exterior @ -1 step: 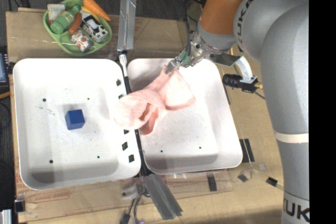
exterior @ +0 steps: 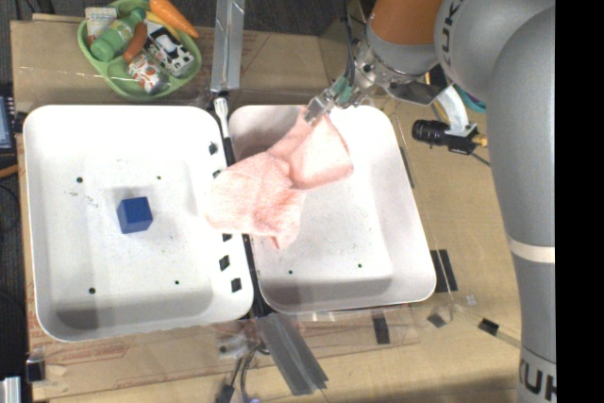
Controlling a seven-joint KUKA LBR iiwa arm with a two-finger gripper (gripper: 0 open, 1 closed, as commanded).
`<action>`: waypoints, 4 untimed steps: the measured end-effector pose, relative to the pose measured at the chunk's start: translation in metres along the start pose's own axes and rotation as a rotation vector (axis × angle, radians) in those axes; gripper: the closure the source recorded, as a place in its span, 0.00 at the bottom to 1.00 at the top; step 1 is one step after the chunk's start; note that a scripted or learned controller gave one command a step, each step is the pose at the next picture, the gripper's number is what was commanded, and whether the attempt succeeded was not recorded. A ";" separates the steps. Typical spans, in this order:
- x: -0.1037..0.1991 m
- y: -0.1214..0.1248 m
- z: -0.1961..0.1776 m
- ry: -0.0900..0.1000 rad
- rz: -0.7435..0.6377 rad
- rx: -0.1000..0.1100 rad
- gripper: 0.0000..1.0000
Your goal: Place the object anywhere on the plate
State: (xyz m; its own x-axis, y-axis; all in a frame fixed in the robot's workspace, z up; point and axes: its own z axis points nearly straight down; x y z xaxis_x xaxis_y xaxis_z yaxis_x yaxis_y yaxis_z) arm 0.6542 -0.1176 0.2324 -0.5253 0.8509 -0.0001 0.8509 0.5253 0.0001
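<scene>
A pink cloth (exterior: 274, 179) hangs by one corner from my gripper (exterior: 324, 105) at the back of the right bin (exterior: 377, 241). The gripper is shut on that raised corner. The cloth's lower part rests on the bin floor and drapes left over the divider between the two bins. A small blue cube (exterior: 135, 213) sits on the floor of the left bin (exterior: 57, 297), well to the left of the gripper.
A green bowl (exterior: 99, 61) filled with several toy foods, a carrot among them, stands behind the left bin. A grey metal bar (exterior: 226, 38) lies behind the gap between the bins. The arm's grey body fills the right side.
</scene>
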 end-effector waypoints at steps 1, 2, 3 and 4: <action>0.055 0.012 0.009 0.002 -0.408 0.003 1.00; 0.101 0.019 -0.002 0.001 -0.814 0.002 1.00; 0.147 0.036 0.003 0.003 -1.018 0.003 1.00; 0.192 0.050 -0.001 0.002 -1.022 0.003 1.00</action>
State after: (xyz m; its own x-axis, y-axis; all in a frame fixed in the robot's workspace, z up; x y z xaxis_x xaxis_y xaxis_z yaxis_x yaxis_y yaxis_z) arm 0.5961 0.0724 0.2334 -1.0000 -0.0043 0.0030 -0.0043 1.0000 -0.0015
